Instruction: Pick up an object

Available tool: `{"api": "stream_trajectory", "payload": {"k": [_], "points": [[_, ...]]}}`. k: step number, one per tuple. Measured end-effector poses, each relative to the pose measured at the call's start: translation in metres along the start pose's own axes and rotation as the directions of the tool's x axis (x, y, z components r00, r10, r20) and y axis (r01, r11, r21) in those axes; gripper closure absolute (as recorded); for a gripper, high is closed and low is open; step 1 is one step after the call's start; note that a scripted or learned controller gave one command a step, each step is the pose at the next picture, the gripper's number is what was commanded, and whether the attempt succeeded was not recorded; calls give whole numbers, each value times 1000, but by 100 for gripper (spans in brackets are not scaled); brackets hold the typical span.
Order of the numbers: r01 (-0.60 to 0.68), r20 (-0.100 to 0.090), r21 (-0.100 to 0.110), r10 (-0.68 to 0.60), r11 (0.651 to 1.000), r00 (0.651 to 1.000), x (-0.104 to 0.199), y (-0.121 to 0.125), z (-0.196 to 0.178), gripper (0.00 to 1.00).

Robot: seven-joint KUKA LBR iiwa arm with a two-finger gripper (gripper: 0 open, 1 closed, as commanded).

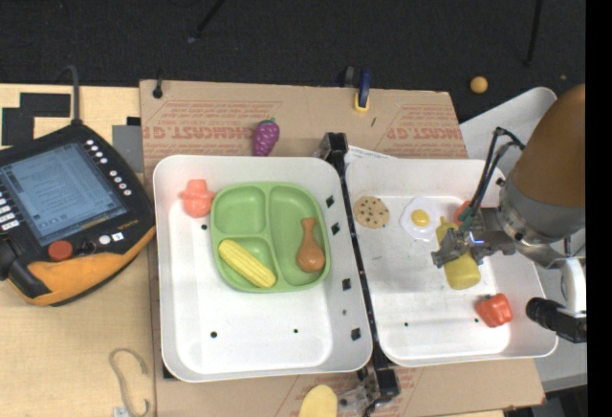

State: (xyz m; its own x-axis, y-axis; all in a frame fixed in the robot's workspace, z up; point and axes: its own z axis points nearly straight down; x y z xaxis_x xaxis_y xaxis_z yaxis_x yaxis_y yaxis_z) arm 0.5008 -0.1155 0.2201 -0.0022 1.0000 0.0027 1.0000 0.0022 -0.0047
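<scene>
Two white bins sat side by side across the middle of the frame when I looked in, the left bin (182, 310) and the right bin (421, 329) meeting at a dark divider. The arm (555, 157) came in from the right edge, and its gripper (457, 248) hung low over the right bin, in its right half. From my seat I could not tell how wide the hand stood: the wrist and its cables hid it. A yellow block (463, 272) lay right under the gripper, touching it or nearly so, but I could not see it clamped, so I would not call it held.

Around it in the right bin lay a fried egg (419, 219) just to the upper left of the gripper, a cookie (371, 210) further left near the divider, and a red pepper (494, 310) toward the lower right corner.

In the left bin sat a green divided plate (268, 205). A corn cob (247, 263) lay in its lower left compartment and a chicken drumstick (310, 247) in its right compartment. A pink toy (195, 198) rested in the bin just off the plate's upper left.

Outside the bins, purple grapes (266, 136) lay on the cardboard above the left bin, a lemon (318, 400) showed at the bottom edge, and a teach pendant (67, 205) filled the left side.
</scene>
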Motion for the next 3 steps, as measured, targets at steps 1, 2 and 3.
{"api": "stream_trajectory", "payload": {"k": [1, 2, 3], "points": [[2, 0, -2, -2, 1000, 1000, 52, 5, -2, 100], [-3, 2, 0, 3, 1000, 1000, 56, -4, 1, 100], [-3, 2, -3, 3, 1000, 1000, 49, -2, -17, 100]]}}
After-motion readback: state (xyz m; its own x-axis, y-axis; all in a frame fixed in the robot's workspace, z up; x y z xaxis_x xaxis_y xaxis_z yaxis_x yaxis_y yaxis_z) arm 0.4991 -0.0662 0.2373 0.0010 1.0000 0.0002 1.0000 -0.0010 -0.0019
